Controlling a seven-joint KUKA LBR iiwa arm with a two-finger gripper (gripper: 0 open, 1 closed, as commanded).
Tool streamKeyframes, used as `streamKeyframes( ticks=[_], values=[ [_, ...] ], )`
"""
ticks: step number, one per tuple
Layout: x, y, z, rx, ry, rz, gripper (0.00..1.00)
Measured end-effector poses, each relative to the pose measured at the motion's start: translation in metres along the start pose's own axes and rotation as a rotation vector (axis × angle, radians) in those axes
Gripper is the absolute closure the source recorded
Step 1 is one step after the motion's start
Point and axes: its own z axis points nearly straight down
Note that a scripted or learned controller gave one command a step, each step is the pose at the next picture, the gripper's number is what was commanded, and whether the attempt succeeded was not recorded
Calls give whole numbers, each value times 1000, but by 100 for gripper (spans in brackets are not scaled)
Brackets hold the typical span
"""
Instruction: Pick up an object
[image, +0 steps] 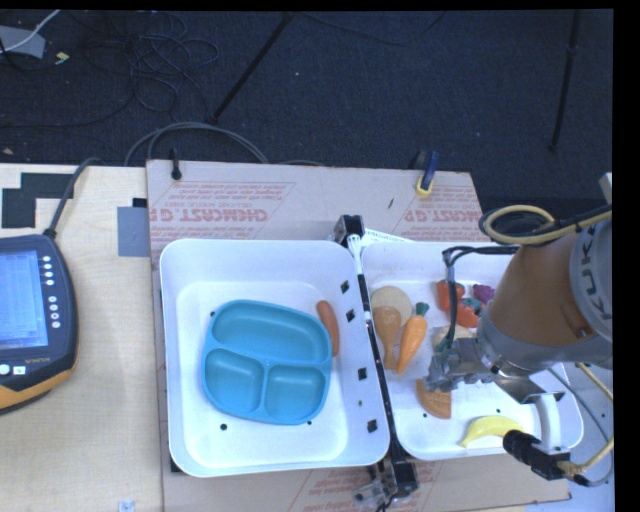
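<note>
My gripper (441, 374) reaches into the right bin (420, 262) from the right, low over its middle. Just below its tip lies an orange wedge-shaped piece (437, 402). To its left stands a toy carrot (411, 340) with a green top, beside a tan rounded piece (387, 322). A yellow banana (485, 430) lies near the bin's front. Red and purple toys (461, 298) sit behind the gripper, partly covered by the arm.
The left bin (185, 330) holds a blue divided plate (268, 360) and a small orange sausage (328, 326) at its right side. A black clip divider (362, 345) joins the bins. A teach pendant (30, 310) rests at the far left.
</note>
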Motion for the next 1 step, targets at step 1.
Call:
streamKeyframes(
  ticks=[1],
  values=[
    [49, 3, -77, -5, 2, -5, 100]
  ],
)
